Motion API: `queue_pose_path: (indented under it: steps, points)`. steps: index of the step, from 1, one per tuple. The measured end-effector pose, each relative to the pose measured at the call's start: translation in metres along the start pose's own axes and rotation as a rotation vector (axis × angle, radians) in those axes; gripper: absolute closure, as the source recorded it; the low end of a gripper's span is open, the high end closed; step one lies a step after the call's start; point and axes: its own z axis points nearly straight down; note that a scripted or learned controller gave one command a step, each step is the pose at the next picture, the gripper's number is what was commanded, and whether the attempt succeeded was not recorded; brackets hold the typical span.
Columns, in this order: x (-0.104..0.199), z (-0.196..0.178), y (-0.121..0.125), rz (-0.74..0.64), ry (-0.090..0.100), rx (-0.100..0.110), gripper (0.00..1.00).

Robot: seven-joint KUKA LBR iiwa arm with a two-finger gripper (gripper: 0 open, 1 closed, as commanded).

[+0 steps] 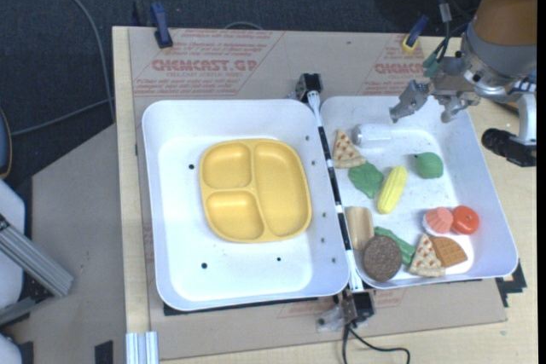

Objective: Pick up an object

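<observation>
The claw (431,100) hangs at the upper right of the frame, above the far rim of the right bin (495,209), its two grey metal fingers spread apart with nothing between them. Just below and left of it, inside that bin, lies a pale, nearly white rounded piece (375,133) that blends into the glossy plastic floor.

The right bin holds the toy foods, smooth and moulded: two triangular pizza slices, one (345,149) at the upper left by the divider and one (444,254) at the lower right; a green leafy piece (367,179); a yellow corn cob (392,188) touching it; a rounded green lump (428,165) apart toward the right; a pink piece (438,221) beside a red tomato (465,220); a dark brown round patty (381,257); and a tan slab (359,224) just above it. The lower half is crowded, while the upper right stretch of floor is bare.

The left bin (171,209) carries one yellow three-compartment plate (254,189) with rounded corners, set centrally, bare white floor all round it. Both bins sit on a brown printed board on the table (256,60).
</observation>
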Motion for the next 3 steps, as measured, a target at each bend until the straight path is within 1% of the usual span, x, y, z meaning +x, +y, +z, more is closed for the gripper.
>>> queue_pose_path:
  steps: [1,2,3]
  points:
    - [0.011,0.157,-0.016,0.001,-0.001,-0.002,0.0]
    - [0.007,0.158,-0.072,0.002,0.0,-0.001,0.0]
    - [0.03,0.158,-0.032,-0.001,-0.001,-0.003,0.0]
